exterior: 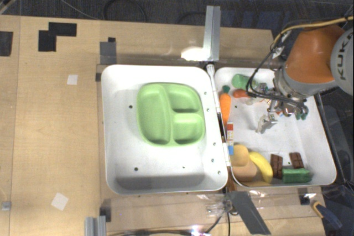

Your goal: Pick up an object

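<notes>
Two shallow white bins sit side by side on my worktop (50, 135). The left bin (119, 174) carries one thing — a light green divided plate (168, 113), lying flat near its middle, with one long compartment on the left and two smaller ones on the right.

The right bin (318, 146) holds the loose pieces. An orange carrot (225, 108) lies along its left wall, with a green item (239, 81) above it in the top left corner. Along the bottom edge sit a tan lump (242, 160), a yellow banana (261, 166) just beside it, two small brown blocks (285, 162) and a green block (296, 175) at the lower right.

My arm (312, 58) reaches in from the right, over the upper part of the right bin. My tool (269, 120) hangs above bare white floor in the middle of that bin, apart from every object there. Nothing shows between its fingers; how wide they stand I cannot tell.
</notes>
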`<move>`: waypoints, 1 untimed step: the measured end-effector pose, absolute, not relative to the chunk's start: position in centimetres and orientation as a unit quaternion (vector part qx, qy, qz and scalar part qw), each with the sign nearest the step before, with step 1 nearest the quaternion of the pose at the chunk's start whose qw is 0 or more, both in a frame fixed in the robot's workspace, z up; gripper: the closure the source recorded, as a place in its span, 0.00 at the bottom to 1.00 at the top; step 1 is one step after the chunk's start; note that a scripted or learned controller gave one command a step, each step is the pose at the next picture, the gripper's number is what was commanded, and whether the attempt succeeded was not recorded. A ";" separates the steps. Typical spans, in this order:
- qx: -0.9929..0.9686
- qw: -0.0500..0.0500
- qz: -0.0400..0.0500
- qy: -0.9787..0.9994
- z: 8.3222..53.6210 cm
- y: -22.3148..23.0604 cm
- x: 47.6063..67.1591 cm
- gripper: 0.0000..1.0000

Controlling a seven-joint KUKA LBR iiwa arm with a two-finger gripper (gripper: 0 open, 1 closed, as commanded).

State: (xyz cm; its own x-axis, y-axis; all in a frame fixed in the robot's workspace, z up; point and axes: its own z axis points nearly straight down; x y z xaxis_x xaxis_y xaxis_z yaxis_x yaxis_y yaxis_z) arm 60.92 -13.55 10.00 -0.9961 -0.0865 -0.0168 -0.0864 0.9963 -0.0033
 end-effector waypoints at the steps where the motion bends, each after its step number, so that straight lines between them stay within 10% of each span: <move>1: -0.038 0.009 -0.001 0.999 9.1 -11.1 51.8 0.00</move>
